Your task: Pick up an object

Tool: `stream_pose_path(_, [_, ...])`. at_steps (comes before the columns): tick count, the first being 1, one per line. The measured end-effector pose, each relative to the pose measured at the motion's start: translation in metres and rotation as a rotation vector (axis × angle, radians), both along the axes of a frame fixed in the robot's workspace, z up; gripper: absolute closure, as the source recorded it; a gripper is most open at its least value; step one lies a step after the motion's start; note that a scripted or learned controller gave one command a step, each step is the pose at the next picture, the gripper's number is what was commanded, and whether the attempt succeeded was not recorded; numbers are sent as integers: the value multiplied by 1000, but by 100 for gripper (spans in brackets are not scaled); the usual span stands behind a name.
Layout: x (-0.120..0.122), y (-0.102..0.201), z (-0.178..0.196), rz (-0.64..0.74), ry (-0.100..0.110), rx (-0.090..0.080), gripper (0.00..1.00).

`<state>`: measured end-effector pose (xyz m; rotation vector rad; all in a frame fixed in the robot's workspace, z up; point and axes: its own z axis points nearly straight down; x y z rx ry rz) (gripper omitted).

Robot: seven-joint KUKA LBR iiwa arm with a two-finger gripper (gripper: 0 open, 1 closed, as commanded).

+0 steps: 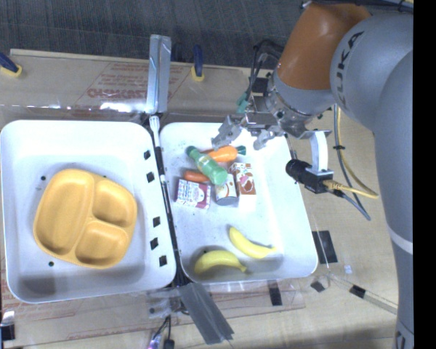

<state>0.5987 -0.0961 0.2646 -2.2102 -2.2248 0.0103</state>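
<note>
Fingers (229, 131) stand spread, nothing between them; the gripper (244, 131) hangs over the far end of the right bin (299, 217), just above the clutter, tips apart as if lined up to straddle an item. That is a judgement from the pose only.

Landmark for all positions: the right bin.

Left bin (14, 195): beside the landmark, touching along the shared wall. It holds a yellow compartment tray (86, 217), lying flat.

Inside the landmark, near end: two bananas, one (219, 261) against the near wall, the other (250, 243) just beyond it, apart from the rest.

Inside the landmark, middle to far: a green bottle (209, 165) lying on its side, likeliest target in my judgement, since it is nearest the fingers. It looks smooth, round and apt to roll. An orange carrot (223, 153) touches it on the far side. Two small cartons, one (192, 193) toward the shared wall, one (244, 179) toward the arm side, lie flat beside the bottle.
</note>
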Motion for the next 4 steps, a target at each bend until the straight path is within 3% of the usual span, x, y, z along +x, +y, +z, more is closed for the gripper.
stream_pose_path(1, [22,-9,-171,77,-6,0,0])
stream_pose_path(2, [21,-9,-165,81,3,2,100])
stream_pose_path(3, [21,-9,-165,81,3,2,0])
stream_pose_path(4, [42,-47,-178,334,24,17,0])
